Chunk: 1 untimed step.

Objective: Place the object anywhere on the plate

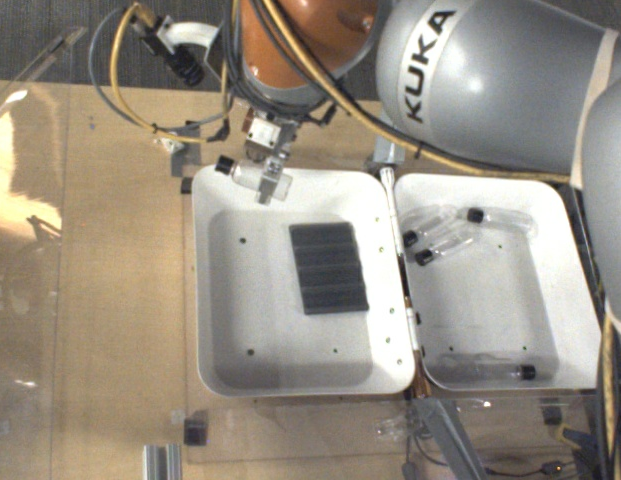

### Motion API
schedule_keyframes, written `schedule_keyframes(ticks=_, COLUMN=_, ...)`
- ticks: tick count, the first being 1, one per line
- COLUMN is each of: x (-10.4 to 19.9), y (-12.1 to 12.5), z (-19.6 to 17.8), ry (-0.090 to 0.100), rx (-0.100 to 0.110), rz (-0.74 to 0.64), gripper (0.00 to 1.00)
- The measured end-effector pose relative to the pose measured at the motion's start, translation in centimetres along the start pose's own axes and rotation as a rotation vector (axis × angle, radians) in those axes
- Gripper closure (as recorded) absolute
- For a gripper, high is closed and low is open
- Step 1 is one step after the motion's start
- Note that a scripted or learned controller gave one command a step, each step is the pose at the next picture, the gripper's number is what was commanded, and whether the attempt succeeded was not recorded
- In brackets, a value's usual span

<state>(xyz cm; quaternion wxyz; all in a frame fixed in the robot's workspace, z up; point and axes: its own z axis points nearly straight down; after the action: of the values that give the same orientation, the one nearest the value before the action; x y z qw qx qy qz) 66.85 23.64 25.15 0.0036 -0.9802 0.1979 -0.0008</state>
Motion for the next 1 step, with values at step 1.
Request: schedule_keyframes(ticks=1, x=1.02, y=2.57, z=8.44, ry=-0.002, rx=-0.002, rz=-0.141, gripper=1.00)
